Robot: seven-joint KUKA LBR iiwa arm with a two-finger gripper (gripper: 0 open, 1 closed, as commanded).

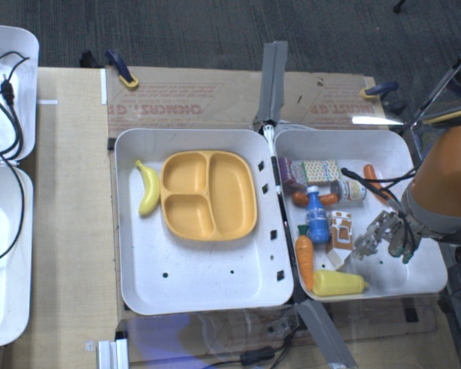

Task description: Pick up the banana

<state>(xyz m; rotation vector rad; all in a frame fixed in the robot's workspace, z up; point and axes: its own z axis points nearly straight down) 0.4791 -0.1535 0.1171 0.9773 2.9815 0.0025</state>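
The yellow banana (pixel 147 189) lies in the left bin (pixel 200 294), close to its left wall and just left of a yellow divided plate (pixel 209 194). It curves along the plate's edge. My gripper (pixel 386 244) hangs over the right bin (pixel 426 271), near its right wall and far from the banana. Its fingers stand open with nothing between them. The orange band of the arm (pixel 446 175) sits just above it at the right edge.
The right bin holds several items: a blue bottle (pixel 317 215), a carrot (pixel 304 258), a yellow block (pixel 338 283), a small carton (pixel 340 229) and a patterned box (pixel 321 171). A grey divider post (pixel 272 83) rises between the bins.
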